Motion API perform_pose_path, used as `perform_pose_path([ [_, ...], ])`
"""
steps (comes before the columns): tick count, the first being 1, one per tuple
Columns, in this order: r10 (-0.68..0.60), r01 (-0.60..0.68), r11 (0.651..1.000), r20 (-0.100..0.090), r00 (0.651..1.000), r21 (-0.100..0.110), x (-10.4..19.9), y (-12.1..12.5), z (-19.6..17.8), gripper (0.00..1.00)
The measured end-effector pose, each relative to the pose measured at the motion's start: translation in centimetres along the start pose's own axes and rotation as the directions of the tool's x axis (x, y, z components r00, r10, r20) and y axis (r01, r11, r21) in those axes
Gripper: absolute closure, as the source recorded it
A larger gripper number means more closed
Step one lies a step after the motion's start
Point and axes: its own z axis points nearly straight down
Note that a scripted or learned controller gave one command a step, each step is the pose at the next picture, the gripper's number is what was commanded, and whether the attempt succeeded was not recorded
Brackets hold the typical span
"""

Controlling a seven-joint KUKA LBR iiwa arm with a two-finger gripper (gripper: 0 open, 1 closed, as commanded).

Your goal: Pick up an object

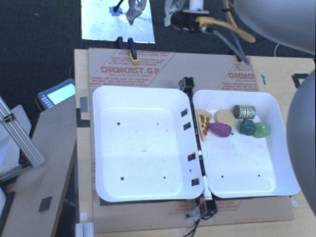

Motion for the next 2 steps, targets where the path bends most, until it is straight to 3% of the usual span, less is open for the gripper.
perform_pose_path([
  [1,-0.003,0.003,1.0,-0.001,1.0,-0.003,0.05,0.01,-1.15,1.0],
  [2,-0.003,0.003,1.0,0.0,1.0,-0.002,0.05,0.01,-1.12,0.0],
])
